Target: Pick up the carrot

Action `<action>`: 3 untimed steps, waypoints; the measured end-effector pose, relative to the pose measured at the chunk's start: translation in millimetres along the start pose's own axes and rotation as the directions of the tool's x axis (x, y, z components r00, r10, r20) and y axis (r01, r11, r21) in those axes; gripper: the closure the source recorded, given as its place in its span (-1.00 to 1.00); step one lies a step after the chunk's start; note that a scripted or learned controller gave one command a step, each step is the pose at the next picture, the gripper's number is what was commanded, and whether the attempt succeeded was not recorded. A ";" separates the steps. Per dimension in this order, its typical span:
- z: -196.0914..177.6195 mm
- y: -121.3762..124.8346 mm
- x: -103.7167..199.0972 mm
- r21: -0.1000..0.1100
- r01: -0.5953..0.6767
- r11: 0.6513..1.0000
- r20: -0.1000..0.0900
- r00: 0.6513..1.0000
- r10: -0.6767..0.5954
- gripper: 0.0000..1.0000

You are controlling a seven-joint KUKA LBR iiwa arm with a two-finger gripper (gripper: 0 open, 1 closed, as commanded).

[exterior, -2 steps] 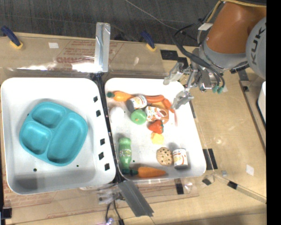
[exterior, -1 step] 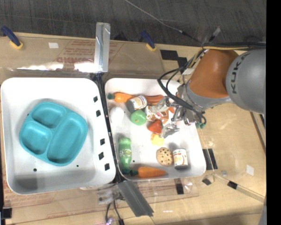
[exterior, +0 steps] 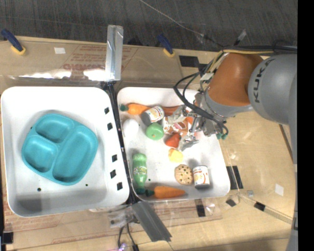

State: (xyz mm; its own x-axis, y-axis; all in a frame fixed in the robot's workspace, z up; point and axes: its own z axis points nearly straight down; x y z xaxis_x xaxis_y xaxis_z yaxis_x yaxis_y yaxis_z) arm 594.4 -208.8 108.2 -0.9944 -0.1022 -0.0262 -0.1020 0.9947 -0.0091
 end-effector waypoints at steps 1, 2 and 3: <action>-1.9 10.8 7.6 0.009 -0.036 0.999 0.012 0.999 0.036 -1.00; -2.1 51.8 20.0 0.007 -0.114 0.993 0.015 0.993 0.114 -1.00; -0.2 93.4 -12.6 0.003 0.020 1.000 -0.003 1.000 -0.020 -1.00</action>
